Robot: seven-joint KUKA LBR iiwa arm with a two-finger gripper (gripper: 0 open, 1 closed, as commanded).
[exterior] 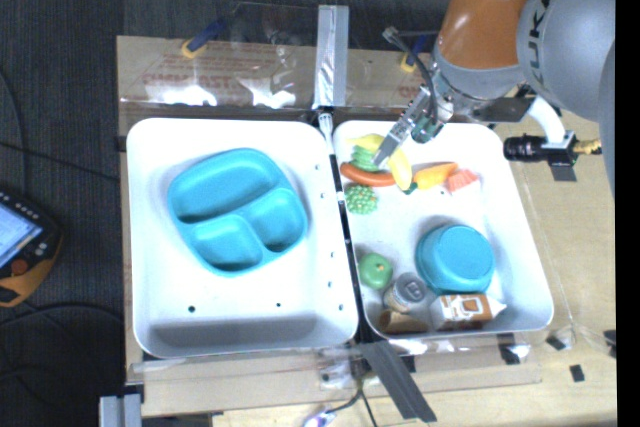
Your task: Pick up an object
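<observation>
My gripper (384, 152) reaches down from the grey and orange arm into the back left corner of the right bin (520, 215). Its tip is right over a cluster of toy food: a yellow banana-like piece (402, 172), a green piece (362, 155) and an orange carrot (366, 178). Whether it touches any of them is unclear from here. Just in front of the cluster lies a bumpy green toy (361, 200). An orange-yellow piece (433, 177) and a pink piece (463, 181) lie to the right of the tip.
A blue bowl (456, 258) stands upside down in the right bin's front half. Near it are a green apple (375, 269), a grey can (408, 291) and a small carton (463, 308). The left bin (150, 295) holds a blue divided plate (238, 207).
</observation>
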